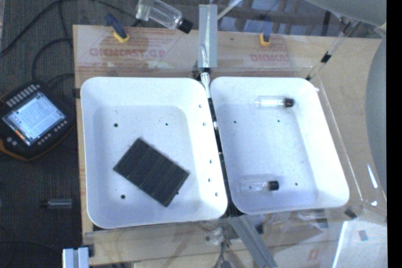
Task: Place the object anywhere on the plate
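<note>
Two clear vials lie lengthwise left-to-right in the right bin [326, 135], one near the far wall [274, 102], one near the front [260, 185], well apart from the dark plate [151, 172] in the left bin [88, 135]; the pincer's state I cannot tell.

Faint reddish mirrored lettering on the clear sheet [125, 52] behind the left bin [94, 97], too blurred to read, no other legible text
</note>
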Action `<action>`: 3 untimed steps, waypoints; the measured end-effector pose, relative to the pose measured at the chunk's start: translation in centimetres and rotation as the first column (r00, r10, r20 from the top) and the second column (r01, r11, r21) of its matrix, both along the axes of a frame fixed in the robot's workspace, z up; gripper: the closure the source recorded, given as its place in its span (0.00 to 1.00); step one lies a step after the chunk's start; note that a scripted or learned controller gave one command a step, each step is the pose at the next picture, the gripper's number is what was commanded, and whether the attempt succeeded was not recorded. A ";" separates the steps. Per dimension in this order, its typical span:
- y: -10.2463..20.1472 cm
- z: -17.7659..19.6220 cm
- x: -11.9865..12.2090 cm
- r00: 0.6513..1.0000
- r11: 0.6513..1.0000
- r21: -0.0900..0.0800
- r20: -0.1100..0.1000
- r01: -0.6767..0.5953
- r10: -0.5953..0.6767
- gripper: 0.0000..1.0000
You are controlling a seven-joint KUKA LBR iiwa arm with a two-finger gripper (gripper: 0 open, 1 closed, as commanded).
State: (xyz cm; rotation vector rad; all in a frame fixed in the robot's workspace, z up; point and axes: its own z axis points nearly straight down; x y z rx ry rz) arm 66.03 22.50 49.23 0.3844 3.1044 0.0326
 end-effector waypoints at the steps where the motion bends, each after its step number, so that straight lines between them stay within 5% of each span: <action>1: 0.0 1.0 0.1 1.000 1.000 0.001 0.003 0.000 0.000 1.00; 3: 0.1 2.9 0.2 1.000 1.000 0.004 0.009 0.001 -0.001 1.00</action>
